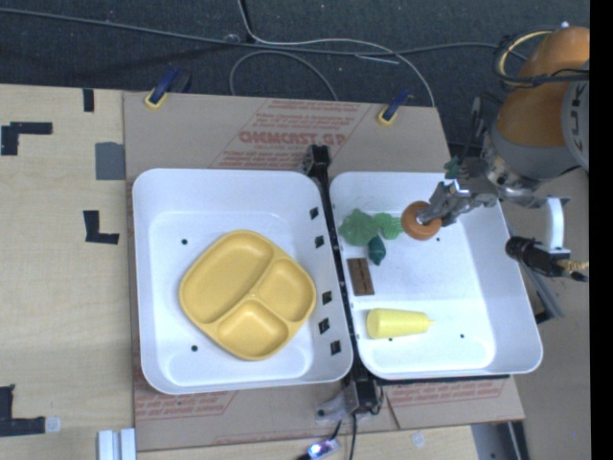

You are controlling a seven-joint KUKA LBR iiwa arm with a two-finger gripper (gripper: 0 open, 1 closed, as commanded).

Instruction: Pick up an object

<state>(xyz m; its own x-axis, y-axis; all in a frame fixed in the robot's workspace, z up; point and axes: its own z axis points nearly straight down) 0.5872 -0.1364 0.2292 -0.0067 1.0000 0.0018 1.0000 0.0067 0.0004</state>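
The right bin [479,353] holds several small objects. An orange round piece [418,221] lies near the bin's back wall. My gripper [442,206] reaches in from the right and hangs right against that piece's upper right side, overlapping its edge. To the left of it are a light green leafy toy [367,226] and a small dark green item [376,251]. A brown block [360,276] lies by the bin's left wall. A yellow cone-shaped object [397,323] rests on its side near the front.
The left bin [158,257] bears a yellow divided plate [247,293]. A black divider with clips [330,257] runs between the bins. The arm's grey and orange body [541,113] stands over the right bin's far right corner. Cables cross the dark floor behind.
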